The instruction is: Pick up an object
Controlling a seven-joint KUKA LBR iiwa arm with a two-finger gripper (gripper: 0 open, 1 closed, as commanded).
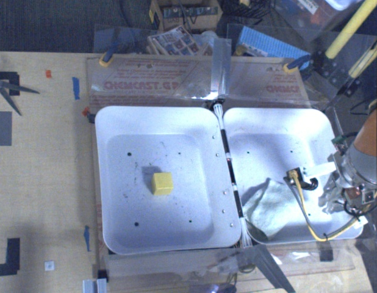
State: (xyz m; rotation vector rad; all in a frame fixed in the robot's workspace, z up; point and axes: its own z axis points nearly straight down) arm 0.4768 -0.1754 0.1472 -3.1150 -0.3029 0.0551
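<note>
A small yellow block [163, 183] lies near the middle of the left bin [115, 133]. A pale grey crumpled cloth [266, 206] lies in the front left part of the right bin [280, 133]. My gripper [336, 195] sits low at the right bin's right edge, to the right of the cloth and apart from it. The grey wrist and its fittings hide the gripper's tip. A yellow cable [305, 215] curves from a black fitting [297, 179] down toward the bin's front rim.
A metal divider [228, 163] separates the two bins. Clear plastic sheeting [201, 81] lies behind them, held by clamps. The wooden bench [36, 163] extends to the left with tape marks and a dark tool.
</note>
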